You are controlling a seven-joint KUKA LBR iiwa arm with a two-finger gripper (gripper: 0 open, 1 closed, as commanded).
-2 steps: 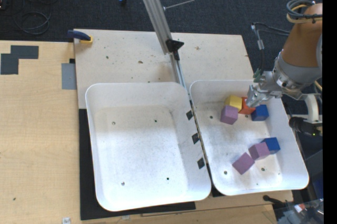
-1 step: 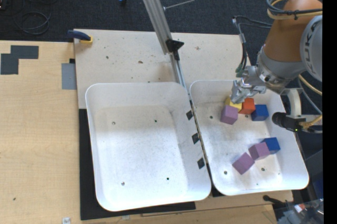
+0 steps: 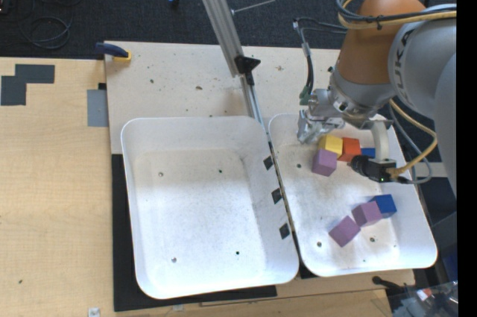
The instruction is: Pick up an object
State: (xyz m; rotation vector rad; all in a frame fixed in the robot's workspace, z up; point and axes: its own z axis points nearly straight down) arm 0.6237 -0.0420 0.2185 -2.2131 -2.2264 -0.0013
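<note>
While the gripper (image 3: pixel 311 130) hangs low at the right bin's (image 3: pixel 417 252) far edge, beside the purple block (image 3: pixel 324 162), its opening cannot be told; nothing appears lifted.

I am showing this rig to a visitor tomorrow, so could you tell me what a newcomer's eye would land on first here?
First the big grey arm with its orange band, reaching in from the right and hanging over the far end of the right bin. Next, the bright blocks in that bin: a yellow block, orange block and purple block clustered under the gripper, with two more purple blocks and a blue block nearer the camera.
</note>
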